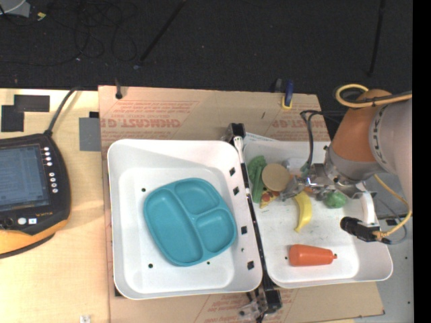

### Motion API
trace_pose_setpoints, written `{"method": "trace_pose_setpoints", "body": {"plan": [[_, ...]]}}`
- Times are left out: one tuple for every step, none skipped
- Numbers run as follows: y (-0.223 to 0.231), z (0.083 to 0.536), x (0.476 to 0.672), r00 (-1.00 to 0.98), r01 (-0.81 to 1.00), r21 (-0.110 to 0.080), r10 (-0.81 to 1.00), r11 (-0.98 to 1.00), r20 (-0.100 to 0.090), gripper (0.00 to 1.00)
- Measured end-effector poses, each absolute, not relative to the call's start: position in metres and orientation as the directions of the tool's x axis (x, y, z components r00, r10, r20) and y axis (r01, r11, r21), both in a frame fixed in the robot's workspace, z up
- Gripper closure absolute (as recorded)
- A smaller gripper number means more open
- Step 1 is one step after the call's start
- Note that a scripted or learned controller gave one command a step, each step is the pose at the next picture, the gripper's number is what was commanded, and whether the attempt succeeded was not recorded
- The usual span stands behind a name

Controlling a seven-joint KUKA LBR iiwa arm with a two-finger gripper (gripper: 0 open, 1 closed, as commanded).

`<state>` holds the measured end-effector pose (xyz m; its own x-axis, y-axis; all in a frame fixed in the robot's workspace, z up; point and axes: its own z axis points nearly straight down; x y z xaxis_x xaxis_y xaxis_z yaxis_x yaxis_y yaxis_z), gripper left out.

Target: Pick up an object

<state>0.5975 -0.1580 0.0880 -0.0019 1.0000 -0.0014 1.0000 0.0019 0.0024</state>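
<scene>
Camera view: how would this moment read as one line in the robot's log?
hand: low in right bin, by banana | carrot: loose | left bin: teal plate | nothing seen held

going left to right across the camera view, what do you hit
tablet → teal plate → green vegetable → brown disc → banana → green piece → arm

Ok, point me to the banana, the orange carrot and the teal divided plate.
banana (304, 212): camera view, middle of its curved body.
orange carrot (311, 255): camera view, middle of its thick body.
teal divided plate (176, 241): camera view, floor of its large compartment.
</scene>
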Motion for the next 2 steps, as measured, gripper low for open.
{"method": "trace_pose_setpoints", "body": {"plan": [[-0.158, 0.097, 0.595, -0.002, 1.000, -0.004, 1.000, 0.002, 0.001, 1.00], [-0.075, 0.193, 0.571, -0.007, 1.000, 0.006, 1.000, 0.007, 0.004, 1.00]]}}
